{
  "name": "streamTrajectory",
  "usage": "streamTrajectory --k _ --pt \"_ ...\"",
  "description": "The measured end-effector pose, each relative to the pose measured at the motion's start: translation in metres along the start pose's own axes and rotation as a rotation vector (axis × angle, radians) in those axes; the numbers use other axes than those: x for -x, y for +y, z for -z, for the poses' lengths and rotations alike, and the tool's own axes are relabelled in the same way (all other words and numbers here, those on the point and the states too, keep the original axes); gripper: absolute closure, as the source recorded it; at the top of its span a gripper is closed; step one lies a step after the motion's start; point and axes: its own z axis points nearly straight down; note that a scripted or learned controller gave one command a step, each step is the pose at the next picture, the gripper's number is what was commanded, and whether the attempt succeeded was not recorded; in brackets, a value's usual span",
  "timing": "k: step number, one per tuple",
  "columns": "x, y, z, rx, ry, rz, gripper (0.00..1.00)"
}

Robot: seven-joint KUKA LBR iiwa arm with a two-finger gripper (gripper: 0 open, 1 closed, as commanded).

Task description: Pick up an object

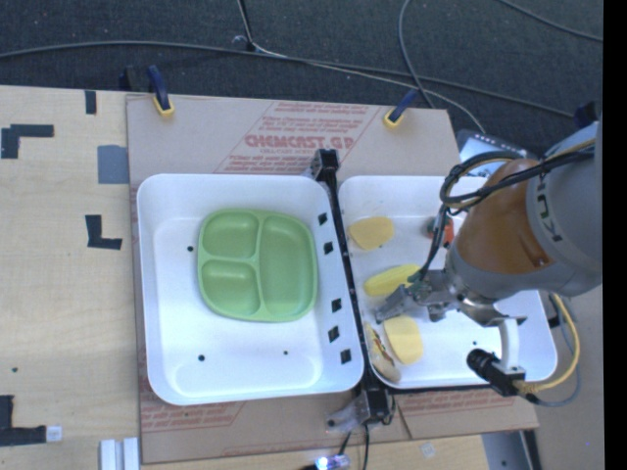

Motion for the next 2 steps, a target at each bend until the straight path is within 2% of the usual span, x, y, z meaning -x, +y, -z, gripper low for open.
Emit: streamTrajectory --k 1,2 --pt "-0.001 0.001 0.013 0.005 0.000 0.001 1.00" --pt "0.003 0.011 0.065 0.012 -0.002 0.001 1.00"
